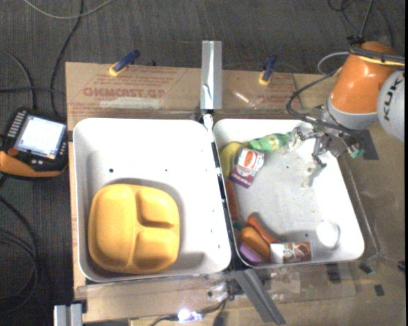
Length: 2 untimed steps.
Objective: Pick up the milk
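Observation:
Two cartons lie in the right bin (350,202), and I cannot tell which is the milk. One, with a red-and-white label and a purple base (247,166), lies tilted near the bin's upper left, beside a green bottle (268,142). The other, a small white-and-brown carton (291,252), lies on its side at the front edge. My gripper (312,170) hangs over the upper right of this bin, with nothing seen in it. It is about a hand's width right of the labelled carton and well behind the small one.
A yellow item (228,156) lies against the right bin's left wall. Orange sausage-like pieces (258,234) and a purple piece (248,253) lie at the front left, and a white cup (328,234) at the front right. The left bin (122,131) holds a yellow divided plate (134,227).

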Available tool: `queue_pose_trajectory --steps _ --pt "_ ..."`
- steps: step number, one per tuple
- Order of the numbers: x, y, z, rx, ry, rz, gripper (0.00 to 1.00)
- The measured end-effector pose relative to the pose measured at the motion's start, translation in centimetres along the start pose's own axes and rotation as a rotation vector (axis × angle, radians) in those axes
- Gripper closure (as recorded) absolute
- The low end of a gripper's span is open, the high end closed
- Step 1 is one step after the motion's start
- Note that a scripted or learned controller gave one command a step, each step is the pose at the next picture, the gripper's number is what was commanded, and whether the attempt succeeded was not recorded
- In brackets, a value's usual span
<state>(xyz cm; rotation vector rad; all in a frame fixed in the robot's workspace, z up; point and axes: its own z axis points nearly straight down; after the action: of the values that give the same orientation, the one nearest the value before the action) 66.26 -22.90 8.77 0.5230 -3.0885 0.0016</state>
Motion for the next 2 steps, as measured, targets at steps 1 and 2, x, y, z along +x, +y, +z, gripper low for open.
queue_pose_trajectory --steps 1,2 --pt "7.29 3.06 -14.41 0.002 -0.012 -0.026 0.0" --pt "6.99 3.23 -15.18 -0.004 -0.017 -0.026 1.0"
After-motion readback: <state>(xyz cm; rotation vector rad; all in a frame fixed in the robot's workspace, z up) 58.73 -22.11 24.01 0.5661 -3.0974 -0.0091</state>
